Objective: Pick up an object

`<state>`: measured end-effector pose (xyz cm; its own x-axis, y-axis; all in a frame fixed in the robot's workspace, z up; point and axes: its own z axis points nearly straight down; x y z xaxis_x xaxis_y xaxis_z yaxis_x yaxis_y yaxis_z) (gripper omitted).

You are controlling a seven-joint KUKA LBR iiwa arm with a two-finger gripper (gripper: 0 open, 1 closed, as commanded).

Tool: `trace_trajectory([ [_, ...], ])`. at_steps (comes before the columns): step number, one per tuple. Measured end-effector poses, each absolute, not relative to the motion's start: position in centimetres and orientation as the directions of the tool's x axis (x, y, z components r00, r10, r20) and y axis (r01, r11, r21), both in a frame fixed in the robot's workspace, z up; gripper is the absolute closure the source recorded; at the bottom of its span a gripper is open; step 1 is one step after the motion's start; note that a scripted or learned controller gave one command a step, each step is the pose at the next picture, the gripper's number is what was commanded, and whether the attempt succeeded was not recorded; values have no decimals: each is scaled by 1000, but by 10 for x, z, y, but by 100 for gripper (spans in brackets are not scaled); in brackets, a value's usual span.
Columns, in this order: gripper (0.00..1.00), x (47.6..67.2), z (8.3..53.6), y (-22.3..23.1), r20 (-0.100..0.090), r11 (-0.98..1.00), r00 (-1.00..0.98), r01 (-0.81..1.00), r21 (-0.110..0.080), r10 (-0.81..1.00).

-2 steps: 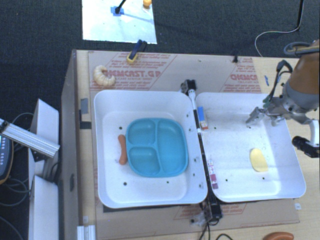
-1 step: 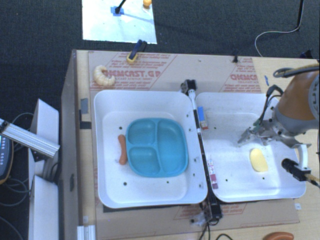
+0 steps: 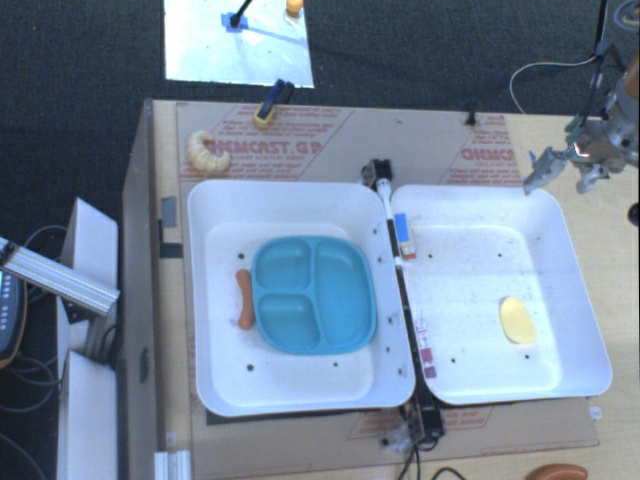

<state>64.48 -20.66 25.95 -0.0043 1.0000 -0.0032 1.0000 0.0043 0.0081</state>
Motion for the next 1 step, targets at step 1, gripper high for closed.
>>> trace_trajectory([
  [1,0,613,141,-206,0,2,-2,1000,-1,1000],
])
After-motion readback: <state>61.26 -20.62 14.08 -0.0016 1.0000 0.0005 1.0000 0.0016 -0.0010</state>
